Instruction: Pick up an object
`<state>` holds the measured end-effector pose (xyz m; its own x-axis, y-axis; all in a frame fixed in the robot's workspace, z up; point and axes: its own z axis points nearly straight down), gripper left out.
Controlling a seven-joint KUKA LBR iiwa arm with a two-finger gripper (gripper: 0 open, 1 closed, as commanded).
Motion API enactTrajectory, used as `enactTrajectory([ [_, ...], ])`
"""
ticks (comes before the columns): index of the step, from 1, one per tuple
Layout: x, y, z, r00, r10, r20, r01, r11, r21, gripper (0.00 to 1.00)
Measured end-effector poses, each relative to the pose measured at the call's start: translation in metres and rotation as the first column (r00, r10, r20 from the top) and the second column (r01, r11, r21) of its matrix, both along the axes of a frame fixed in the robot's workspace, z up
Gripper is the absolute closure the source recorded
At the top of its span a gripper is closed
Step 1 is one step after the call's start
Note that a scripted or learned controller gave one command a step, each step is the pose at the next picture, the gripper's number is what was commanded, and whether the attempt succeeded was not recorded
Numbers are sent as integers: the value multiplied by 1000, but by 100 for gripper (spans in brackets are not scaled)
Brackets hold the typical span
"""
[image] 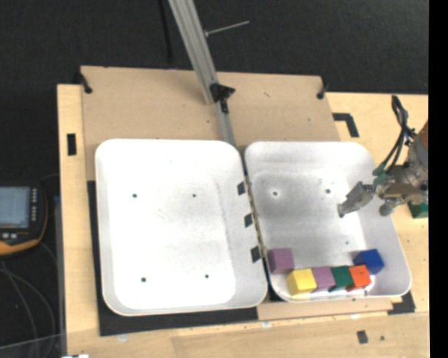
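Two shallow white bins are sitting side by side on the surface: the left bin and the right bin. Six small blocks are lying clustered toward six o'clock in the right bin: two purple blocks, one yellow block, one green block, one orange block and one blue block.
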<state>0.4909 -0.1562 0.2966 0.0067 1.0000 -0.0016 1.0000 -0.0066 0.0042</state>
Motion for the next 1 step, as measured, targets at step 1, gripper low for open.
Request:
enactTrajectory([
  [1,0,0,0,1000,-2,0,2,1000,0,0],
])
